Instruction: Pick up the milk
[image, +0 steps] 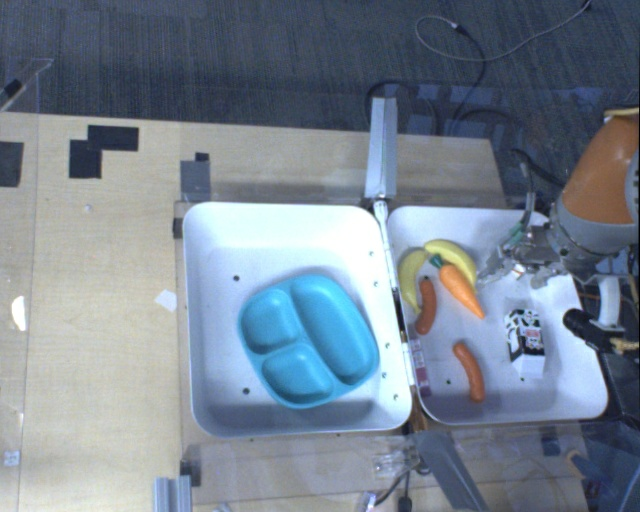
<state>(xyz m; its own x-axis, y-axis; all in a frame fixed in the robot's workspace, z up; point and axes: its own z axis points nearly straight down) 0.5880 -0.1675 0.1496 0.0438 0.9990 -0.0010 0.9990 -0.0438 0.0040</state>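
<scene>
The milk (526, 343) is a small white carton with black cow patches. It lies in the right bin (580, 405), near that bin's right side. My gripper (516, 268) hangs over the back right part of the same bin, above and behind the milk and apart from it. It is open with nothing between its fingers. The grey arm with its orange band (603, 182) reaches in from the right edge.
In the right bin, a banana (428, 262) and a carrot (461, 288) lie just left of the gripper, with two sausages (426, 305) (469, 369) nearby. The left bin (215, 250) holds a blue divided plate (306, 338). A metal post (382, 145) stands behind the bins.
</scene>
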